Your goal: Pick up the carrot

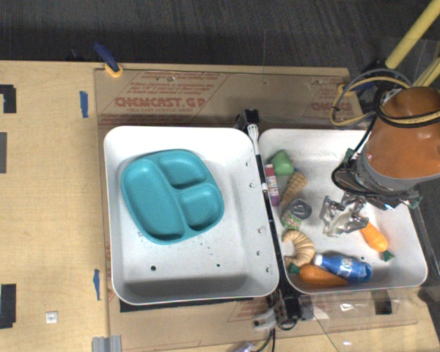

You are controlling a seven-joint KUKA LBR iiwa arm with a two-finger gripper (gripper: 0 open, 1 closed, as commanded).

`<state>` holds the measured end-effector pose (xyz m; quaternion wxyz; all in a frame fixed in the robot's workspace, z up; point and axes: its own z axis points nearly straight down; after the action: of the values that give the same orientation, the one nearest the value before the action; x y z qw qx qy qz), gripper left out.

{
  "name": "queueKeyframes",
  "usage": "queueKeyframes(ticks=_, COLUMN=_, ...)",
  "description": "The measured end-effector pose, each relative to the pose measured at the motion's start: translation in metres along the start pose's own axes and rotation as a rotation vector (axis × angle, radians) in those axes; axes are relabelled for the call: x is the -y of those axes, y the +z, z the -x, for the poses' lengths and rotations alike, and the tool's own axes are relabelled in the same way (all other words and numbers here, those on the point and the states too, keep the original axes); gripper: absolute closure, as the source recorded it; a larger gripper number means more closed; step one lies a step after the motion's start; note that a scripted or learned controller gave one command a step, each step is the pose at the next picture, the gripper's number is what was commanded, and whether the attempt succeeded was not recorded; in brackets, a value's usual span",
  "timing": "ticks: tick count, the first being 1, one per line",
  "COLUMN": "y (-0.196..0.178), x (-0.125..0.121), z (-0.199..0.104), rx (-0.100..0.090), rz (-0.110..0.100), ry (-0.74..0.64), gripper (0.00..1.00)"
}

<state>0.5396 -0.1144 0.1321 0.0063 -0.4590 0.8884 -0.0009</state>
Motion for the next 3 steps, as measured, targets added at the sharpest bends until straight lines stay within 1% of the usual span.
queueKeyframes(ticks=1, y=0.042, x=0.044, z=-0.044, rx=0.001, rz=0.0, ry=-0.409, gripper=1.0)
queueKeyframes(ticks=2, y=0.045, x=0.134, z=-0.037, rx=-0.001, rz=0.002, ry=-0.722, gripper=1.0)
queueKeyframes(ticks=3, y=0.045, x=0.115, z=0.064, rx=0.006, rz=0.002, ry=-0.688, gripper=1.0)
